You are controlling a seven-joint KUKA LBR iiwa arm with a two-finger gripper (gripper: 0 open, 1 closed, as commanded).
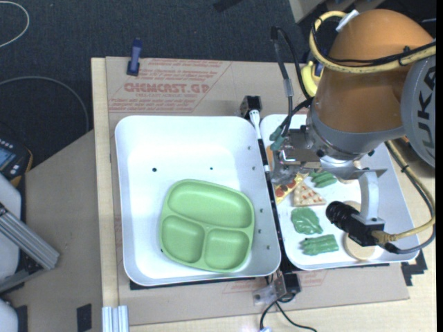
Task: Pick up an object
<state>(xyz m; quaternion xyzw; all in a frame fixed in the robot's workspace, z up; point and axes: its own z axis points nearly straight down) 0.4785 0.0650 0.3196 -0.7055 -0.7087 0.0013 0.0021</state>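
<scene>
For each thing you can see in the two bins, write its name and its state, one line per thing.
Green tray: upright, lying flat in the left bin, compartments bare.
Pizza slice: flat in the right bin, beside the arm.
Green toys: loose, lying near the pizza slice.
Arm: over the right bin, low.

I see a tan bench (173,92) with red lettering, left bin (187,144) at its middle, right bin (401,199) touching that bin's right side
</scene>
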